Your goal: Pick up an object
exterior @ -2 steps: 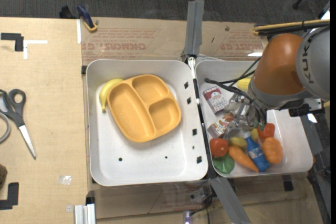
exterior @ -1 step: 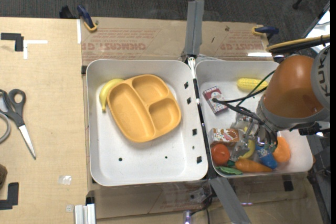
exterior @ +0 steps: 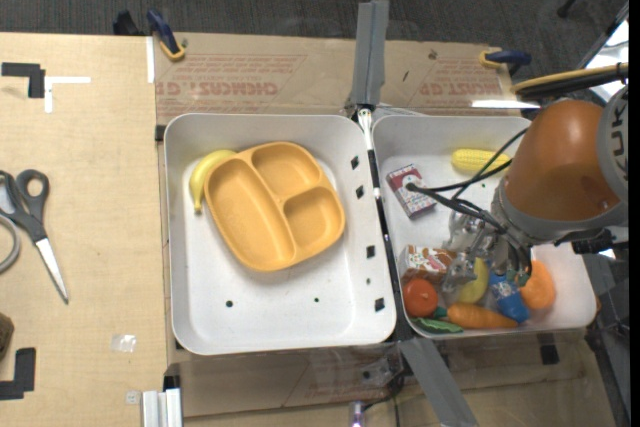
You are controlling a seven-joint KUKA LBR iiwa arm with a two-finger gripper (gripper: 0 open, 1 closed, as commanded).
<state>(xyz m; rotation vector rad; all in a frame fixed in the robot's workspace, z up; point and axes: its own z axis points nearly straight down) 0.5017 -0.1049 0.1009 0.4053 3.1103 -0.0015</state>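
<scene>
Camera view: the arm [exterior: 560, 165] is seen reaching in from the right, with the gripper [exterior: 478, 260] lowered into the right bin [exterior: 430, 130]. Whether the fingers are wide or narrow cannot be told; they are lost in clutter and cabling.

Under and around the gripper a pile is seen: a tomato [exterior: 421, 296], a carrot [exterior: 482, 317], a green pepper [exterior: 432, 323], a small yellow item [exterior: 474, 285], a blue item [exterior: 508, 303], an orange fruit [exterior: 539, 287] and a snack packet [exterior: 428, 261]. A red box [exterior: 410, 191] and a corn cob [exterior: 474, 159] lie nearer the far wall.

In the left bin [exterior: 270, 315] a yellow divided plate [exterior: 275, 205] is seen, with a banana [exterior: 205, 173] touching its left rim. Scissors [exterior: 35, 225] lie on the bench [exterior: 80, 145], well apart.
</scene>
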